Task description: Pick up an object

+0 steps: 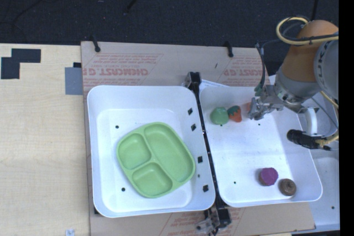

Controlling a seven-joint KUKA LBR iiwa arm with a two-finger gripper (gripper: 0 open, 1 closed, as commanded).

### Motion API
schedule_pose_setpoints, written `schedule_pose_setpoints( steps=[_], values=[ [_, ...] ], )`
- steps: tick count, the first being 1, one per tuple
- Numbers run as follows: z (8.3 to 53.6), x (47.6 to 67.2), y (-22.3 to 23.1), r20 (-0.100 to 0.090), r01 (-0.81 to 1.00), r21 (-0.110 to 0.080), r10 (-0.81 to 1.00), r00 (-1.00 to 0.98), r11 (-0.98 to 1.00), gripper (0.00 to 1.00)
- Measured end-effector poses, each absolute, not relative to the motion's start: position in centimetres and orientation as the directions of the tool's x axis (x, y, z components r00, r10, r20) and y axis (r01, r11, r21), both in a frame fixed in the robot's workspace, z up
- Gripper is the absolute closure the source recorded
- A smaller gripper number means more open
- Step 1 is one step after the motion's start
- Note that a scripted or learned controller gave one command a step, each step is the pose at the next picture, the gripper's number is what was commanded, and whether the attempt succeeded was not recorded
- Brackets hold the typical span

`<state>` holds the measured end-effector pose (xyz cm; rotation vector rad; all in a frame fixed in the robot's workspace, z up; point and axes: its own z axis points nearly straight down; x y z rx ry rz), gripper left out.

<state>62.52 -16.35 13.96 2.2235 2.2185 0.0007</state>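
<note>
In the right-hand bin [301, 174], near its far wall, the gripper [258, 110] is hanging low over the white floor, with the grey arm and its orange band [310, 58] reaching in from the right. How wide it stands is not something I can tell from this slanted view, and nothing is showing in its grasp.

Just to the gripper's left, a small orange-red toy with a dark green top [235, 114] is lying against a round green ball-like toy [219, 115]; the two are touching, or very nearly so, side by side along the bin's far end. The orange-red piece is the nearer one, sitting just beside the tool on its left, so a short shift leftward looks like what the coming move is calling for. Crowding is the risk: closing on one piece may nudge its neighbour.

Well apart, toward the near right corner, a purple round object [268, 176] and a brown ring-shaped piece [287, 187] are resting next to each other. In the left bin [102, 102], a green divided plate [155, 158] is lying flat.
</note>
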Motion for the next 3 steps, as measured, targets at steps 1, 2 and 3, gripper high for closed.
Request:
schedule_pose_setpoints(
  steps=[1, 2, 3],
  values=[
    [18.6, 61.8, -16.6, 0.000, 1.000, 0.001, 1.000, 0.006, -0.006, 1.00],
    [21.0, 61.8, -16.7, 0.000, 1.000, 0.000, 1.000, 0.004, -0.004, 1.00],
    [21.8, 61.8, -11.8, 0.002, 1.000, -0.002, 1.000, -0.004, 0.004, 1.00]
  ],
)
